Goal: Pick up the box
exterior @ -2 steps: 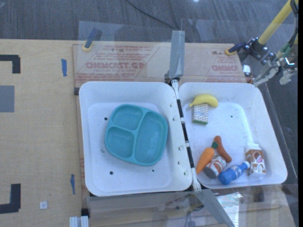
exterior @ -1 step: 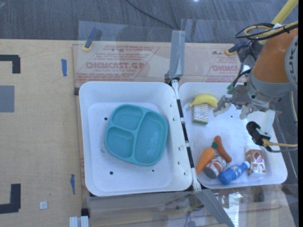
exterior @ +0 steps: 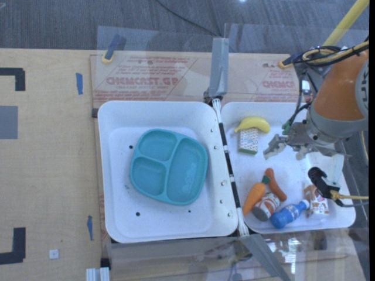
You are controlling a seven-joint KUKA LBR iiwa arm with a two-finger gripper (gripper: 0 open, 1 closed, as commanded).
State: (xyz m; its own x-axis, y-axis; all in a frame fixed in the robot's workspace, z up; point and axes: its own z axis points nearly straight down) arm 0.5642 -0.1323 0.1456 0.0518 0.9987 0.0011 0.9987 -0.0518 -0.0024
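Observation:
The box (exterior: pixel 248 140) is a small white and green carton lying in the upper left of the right bin (exterior: pixel 345 218), just below a yellow banana (exterior: pixel 253 124). My gripper (exterior: pixel 288 148) hangs over the middle of that bin, a short way to the right of the box and not touching it. Its grey fingers (exterior: pixel 273 148) stand apart, open, with nothing between them. The grey arm with its orange band (exterior: pixel 345 89) comes in from the right above the bin.
Two carrots (exterior: pixel 274 184) (exterior: pixel 253 196), a can (exterior: pixel 267 206), a blue bottle (exterior: pixel 289 214) and a small packet (exterior: pixel 317 204) lie along the right bin's front. A black cable end (exterior: pixel 319 179) hangs near them. The left bin (exterior: pixel 111 133) holds a teal divided plate (exterior: pixel 169 166).

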